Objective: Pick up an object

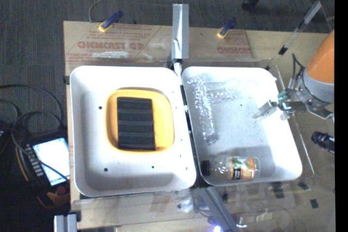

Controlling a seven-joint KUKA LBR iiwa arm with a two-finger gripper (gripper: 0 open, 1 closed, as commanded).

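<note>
Bins (81,117): two; bottles (234,167): two; sponge (140,119): one.

We see two white bins, the left bin (87,171) holding a yellow tray (113,117) with a black ribbed block (136,123), the right bin (283,160) a clear bottle (231,167), black cap, label perhaps orange, orange band (321,60) above grey wrist.

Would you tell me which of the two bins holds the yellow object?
The left bin: a yellow tray with a black insert lies there; the right bin holds clear plastic bottles.
</note>
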